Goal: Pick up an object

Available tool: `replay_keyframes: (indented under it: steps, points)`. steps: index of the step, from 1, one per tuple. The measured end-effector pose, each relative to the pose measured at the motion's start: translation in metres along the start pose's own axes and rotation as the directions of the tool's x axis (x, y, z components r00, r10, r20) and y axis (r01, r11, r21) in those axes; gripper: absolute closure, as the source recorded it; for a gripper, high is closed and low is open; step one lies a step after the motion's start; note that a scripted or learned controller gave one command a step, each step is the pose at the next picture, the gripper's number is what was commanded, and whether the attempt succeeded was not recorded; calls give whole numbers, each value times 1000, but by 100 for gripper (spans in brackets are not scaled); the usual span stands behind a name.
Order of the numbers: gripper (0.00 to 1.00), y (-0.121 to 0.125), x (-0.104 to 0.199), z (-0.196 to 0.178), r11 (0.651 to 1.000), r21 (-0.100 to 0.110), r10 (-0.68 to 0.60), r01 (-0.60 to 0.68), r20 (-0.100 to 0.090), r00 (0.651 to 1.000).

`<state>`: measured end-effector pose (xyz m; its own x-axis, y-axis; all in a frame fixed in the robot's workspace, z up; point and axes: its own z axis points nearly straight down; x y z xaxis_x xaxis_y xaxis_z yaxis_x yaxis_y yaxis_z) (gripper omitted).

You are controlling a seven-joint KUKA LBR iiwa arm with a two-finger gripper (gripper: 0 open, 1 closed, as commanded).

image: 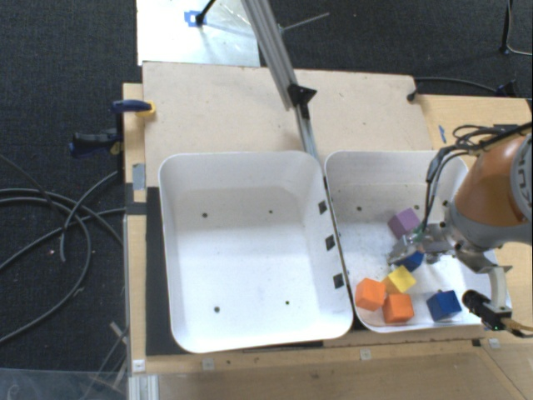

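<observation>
Several small cubes lie in the right bin. A purple cube sits near the middle, a yellow cube lies below it, two orange cubes rest by the front wall, and a blue cube sits at the front right. My gripper hangs low between the purple and yellow cubes. A small blue piece shows right under its tip, touching the yellow cube. The arm's orange band covers the bin's right side.
The left bin stands beside the right one, separated by a shared wall with black clips. A slanted metal rod crosses the bench at the back. Cables lie on the floor to the left.
</observation>
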<state>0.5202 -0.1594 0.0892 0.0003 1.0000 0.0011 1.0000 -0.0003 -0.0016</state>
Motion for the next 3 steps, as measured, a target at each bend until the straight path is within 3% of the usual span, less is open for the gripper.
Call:
replay_keyframes:
  steps: [1,2,3]
  points:
    - [100,2,0,-12,1000,-4,-4,4,1,1000]
    - [100,-2,100,-105,1000,-8,-15,15,-2,1000]
    - [100,-10,206,-100,1000,-2,-15,15,-3,1000]
